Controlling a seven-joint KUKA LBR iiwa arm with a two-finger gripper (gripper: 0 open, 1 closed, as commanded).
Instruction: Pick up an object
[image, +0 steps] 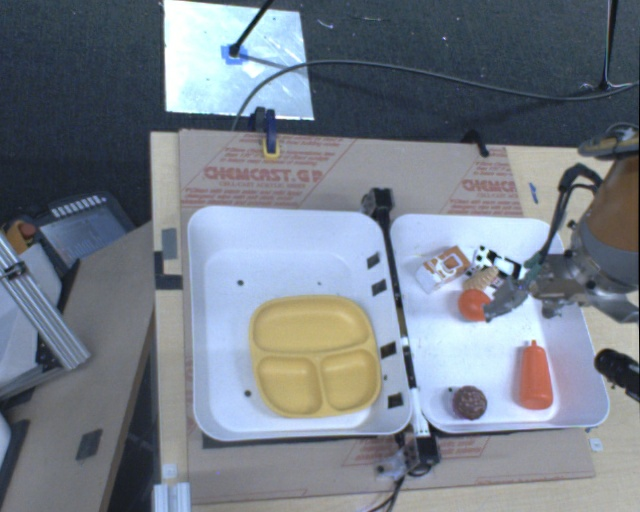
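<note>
Tomato, or some small round orange-red thing like it, is lying in the right bin, and it is sitting just at the tips of the fingers, on their side away from the arm. The gripper is hanging low over it, reaching in from the right. You cannot tell from this slanted view if the fingers are apart or together, and you cannot see the round thing between them, so do not count it as held.

To do this step well, you are wanting the fingers spread on both sides of the round thing before they are closing, and low enough to catch it at its widest part, because a round thing is likely rolling away if it is pinched too high.

Just beyond the fingertips a small white and orange box and a black and white toy are crowding near. Nearer to you than the fingers, an orange bottle and a brown ball are lying well apart from them. In the left bin a yellow divided plate is resting.
</note>
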